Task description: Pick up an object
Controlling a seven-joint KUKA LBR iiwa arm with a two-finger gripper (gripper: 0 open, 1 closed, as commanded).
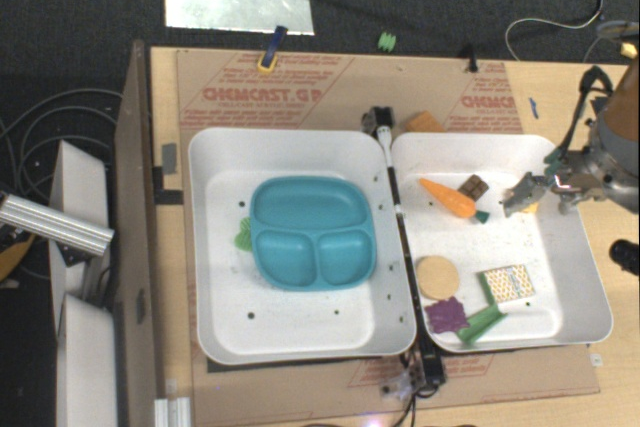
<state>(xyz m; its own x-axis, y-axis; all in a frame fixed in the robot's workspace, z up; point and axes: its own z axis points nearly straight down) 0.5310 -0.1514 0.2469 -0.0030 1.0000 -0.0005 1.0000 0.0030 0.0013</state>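
Several small objects lay in the right bin, so the gripper, fingers apparently spread and empty, needed to descend squarely on the carrot at its nine o'clock.

Two white bins, one blue tray, one carrot

1. The tabletop is pale wood, covered largely by a brown cardboard sheet printed with red lettering.
2. Two shallow white bins sit side by side on the cardboard: the right bin lies under the fingers, and the left bin lies well to their left.
3. A yellow-and-blue clip holds the cardboard's far edge, far up-left of the fingers.
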